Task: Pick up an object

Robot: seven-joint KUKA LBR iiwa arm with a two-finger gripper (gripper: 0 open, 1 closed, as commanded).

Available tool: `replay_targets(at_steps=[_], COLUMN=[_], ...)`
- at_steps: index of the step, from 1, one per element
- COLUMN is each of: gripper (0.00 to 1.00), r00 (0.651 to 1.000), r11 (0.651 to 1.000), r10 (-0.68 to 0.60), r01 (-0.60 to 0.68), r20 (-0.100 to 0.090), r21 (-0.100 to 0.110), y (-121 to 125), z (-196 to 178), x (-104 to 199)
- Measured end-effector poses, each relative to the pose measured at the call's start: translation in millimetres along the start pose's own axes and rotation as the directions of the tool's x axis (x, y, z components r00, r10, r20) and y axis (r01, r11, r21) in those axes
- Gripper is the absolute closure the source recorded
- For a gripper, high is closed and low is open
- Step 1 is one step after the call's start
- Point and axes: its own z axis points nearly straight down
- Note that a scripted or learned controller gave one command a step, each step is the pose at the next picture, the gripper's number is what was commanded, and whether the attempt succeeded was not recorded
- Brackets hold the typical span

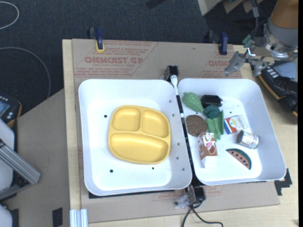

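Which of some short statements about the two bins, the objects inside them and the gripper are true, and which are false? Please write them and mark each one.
1. The yellow divided plate lies in the left bin. True.
2. The watermelon slice lies on the yellow divided plate. False: it lies in the right bin, near its front right corner.
3. The gripper hangs beyond the back rim of the right bin. True.
4. The gripper holds the small can. False: the can lies on the floor of the right bin, far from the gripper.
5. The brown round cookie lies in the left bin. False: it lies in the right bin, near the divider between the bins.
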Motion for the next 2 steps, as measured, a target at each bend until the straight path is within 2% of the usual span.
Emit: replay_targets(at_steps=[1, 2], gripper=[0.00, 0.00], r00=[1.000, 1.000], r11=[1.000, 1.000], r10=[0.002, -0.007], r01=[-0.002, 0.007], r20=[-0.001, 0.001], r21=[0.004, -0.008], y=[-63.6, -49.4], z=[11.5, -31.4], x=[12.6, 74.9])
